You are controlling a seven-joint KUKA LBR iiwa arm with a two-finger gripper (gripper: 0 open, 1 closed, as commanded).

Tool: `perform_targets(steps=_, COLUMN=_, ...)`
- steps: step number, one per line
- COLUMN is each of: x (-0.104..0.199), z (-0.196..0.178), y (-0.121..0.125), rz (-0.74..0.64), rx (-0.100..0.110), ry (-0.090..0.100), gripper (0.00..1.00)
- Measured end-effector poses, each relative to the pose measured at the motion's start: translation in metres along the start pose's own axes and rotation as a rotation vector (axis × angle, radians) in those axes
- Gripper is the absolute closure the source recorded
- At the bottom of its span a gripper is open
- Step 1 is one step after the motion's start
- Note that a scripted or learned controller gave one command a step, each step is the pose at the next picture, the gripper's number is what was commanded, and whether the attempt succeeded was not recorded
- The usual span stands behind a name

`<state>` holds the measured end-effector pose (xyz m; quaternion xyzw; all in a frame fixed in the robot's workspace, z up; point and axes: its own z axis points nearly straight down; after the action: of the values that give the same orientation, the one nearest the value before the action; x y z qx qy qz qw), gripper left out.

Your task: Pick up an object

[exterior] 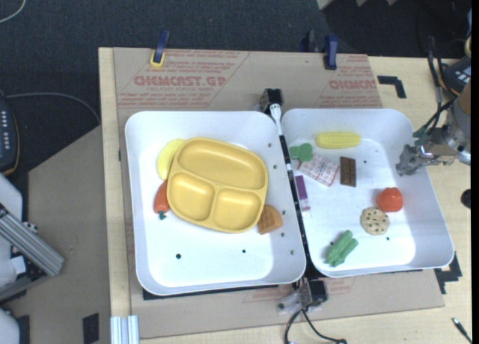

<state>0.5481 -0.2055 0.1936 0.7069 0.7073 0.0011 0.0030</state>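
At the right bin's (419,185) far-right rim the jaws (414,157) hang with nothing visibly between them; whether they are parted, I cannot tell. Nearest, down and inward, lies a red tomato-like toy (389,200), with a cookie (374,220) just past it. A good approach, I judge, centres over one isolated piece before descending.

gripper (414,157) low at far right of view, metal end pointing left, wrist and arm trailing off the right edge behind it, nothing seen between its tips
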Motion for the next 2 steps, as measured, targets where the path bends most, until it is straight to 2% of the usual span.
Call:
perform_targets(steps=1, x=0.0, z=-0.034, y=0.002, rz=0.0, rx=0.0, ry=0.0, gripper=1.0)
perform_targets(steps=2, x=0.054, z=-0.024, y=0.012, rz=-0.006, rx=0.007, ry=0.006, gripper=1.0)
